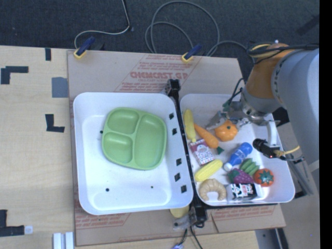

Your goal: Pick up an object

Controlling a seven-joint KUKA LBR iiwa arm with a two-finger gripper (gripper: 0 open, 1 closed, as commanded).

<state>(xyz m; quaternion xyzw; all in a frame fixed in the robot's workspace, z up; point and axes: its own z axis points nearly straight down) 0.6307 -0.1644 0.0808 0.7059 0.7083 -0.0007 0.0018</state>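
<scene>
Over in the right bin (288, 192) is where everything's happening, so look there first. The gripper (224, 119) hangs at about 12 o'clock in that bin, right on top of the orange fruit (226, 132), with a carrot (206, 136) just beside it toward 9 o'clock. Honestly you can't tell whether the gripper is wide, narrow or gripping anything: the tips blur into the fruit and the wrist covers the rest.

The arm (270, 79) comes in from 3 o'clock and is cut off at the edge, hiding the bin's far right corner. Toward 6 o'clock you've got a croissant (213, 190), a yellow corn cob (208, 169), a blue bottle (239, 154), grapes (241, 176) and a tomato (264, 177), all packed close. A small carton (243, 191) is partly tucked under them.

At 9 o'clock, the left bin (85, 139) holds a green divided plate (135, 138). Cables (176, 19) loop at 12 o'clock, running off the frame.
</scene>
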